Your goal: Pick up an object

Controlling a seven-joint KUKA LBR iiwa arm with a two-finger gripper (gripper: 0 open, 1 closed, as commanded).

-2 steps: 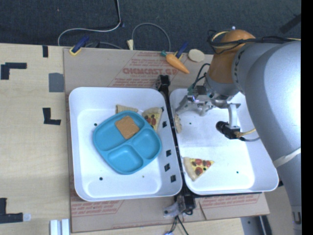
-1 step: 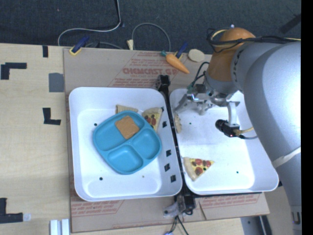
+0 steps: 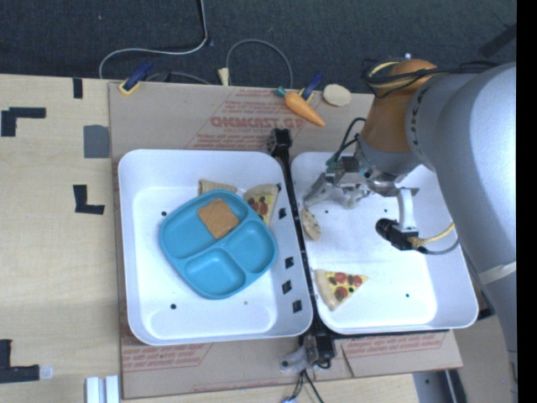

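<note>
White plastic forms two shallow bins, set side by side on a cardboard sheet (image 3: 252, 120) over the bench (image 3: 50, 225) so that objects can be moved from one bin to the other. The left bin (image 3: 138, 309) contains a blue tray (image 3: 220, 246) with three compartments. A brown toast piece (image 3: 219, 217) lies in the upper compartment. A pizza slice (image 3: 263, 200) is wedged just beside the tray's upper right edge, and a tan piece (image 3: 211, 187) shows past the tray's top edge.

The right bin (image 3: 436, 305) holds a second pizza slice (image 3: 337, 285) near its lower left, lying flat and well apart from the arm. A small tan scrap (image 3: 310, 222) lies against the divider (image 3: 285, 217) between the bins. A toy carrot (image 3: 302, 109) and a pale round object (image 3: 336, 95) rest on the cardboard behind the bins, outside the working area.

The arm (image 3: 470, 141) is reached in from the right, with its orange band (image 3: 390, 116) above the wrist. The pincer (image 3: 331, 187) is lowered over the upper left of the right bin, near the tan scrap. Nothing is seen between its parts, so no object is judged to be held. Whether the pincer is open or closed cannot be told at this angle. The scrap is judged the likely target, being nearest.
</note>
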